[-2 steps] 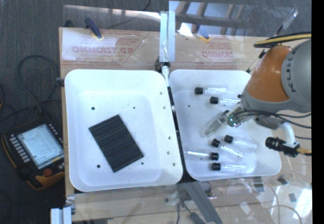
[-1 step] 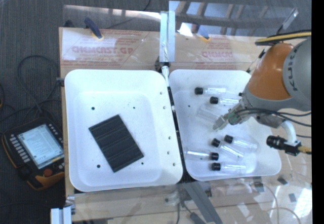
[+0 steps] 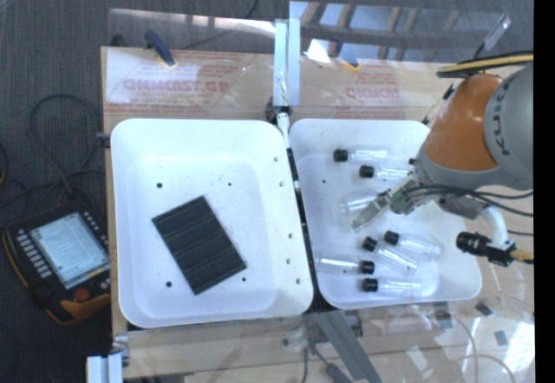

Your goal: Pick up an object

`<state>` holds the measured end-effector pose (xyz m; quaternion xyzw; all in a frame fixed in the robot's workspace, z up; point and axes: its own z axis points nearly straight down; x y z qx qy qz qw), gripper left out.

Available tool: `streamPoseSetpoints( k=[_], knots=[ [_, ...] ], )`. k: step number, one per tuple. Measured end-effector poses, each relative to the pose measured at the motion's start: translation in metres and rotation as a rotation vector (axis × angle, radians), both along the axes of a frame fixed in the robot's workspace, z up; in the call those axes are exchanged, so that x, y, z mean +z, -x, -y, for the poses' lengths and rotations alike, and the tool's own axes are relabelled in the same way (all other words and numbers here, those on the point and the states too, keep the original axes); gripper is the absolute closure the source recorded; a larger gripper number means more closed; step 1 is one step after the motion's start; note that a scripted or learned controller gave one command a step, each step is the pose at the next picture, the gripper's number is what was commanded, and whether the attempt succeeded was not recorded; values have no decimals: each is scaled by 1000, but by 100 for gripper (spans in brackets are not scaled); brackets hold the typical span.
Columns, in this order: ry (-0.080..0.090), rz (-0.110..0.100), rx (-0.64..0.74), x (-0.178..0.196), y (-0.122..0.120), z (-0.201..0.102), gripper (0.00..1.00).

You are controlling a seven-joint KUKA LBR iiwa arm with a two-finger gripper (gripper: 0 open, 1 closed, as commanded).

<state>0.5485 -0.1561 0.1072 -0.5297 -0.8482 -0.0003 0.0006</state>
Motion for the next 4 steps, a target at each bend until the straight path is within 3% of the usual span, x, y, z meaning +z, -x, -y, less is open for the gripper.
streamPoseSetpoints(
  k=[1, 2, 3, 4],
  knots=[
    [9, 21, -3, -16, 26, -9, 0],
    [7, 25, -4, -5, 24, -10, 100],
    [3, 1, -75, 79, -23, -30, 100],
    [3, 1, -76, 79, -23, -30, 0]
  ],
)
